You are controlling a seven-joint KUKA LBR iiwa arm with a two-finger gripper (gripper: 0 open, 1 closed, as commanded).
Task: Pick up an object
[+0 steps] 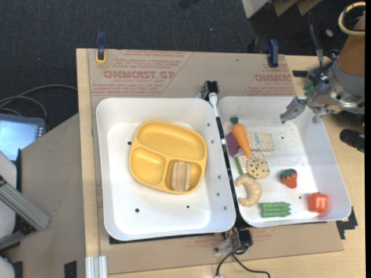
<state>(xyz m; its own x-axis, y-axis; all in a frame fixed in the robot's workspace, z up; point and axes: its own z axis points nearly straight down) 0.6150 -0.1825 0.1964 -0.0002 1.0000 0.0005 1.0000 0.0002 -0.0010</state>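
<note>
In the camera view, the gripper (301, 108) hangs over the far edge of the right bin (330, 149), with nothing seen between its fingers; whether they are spread or closed cannot be told at this size. The candidate objects lie nearer the front: a carrot (240, 139) against the divider, a cookie (257, 167), a croissant (249, 190), green beans (274, 209), a strawberry (289, 178) and a red pepper (318, 202). The strawberry and pepper stand apart from the others, so they look the easiest picks; a descent centred squarely on one, clear of the bin wall, seems wisest. The left bin (116, 201) holds a yellow divided plate (152, 145).
</note>
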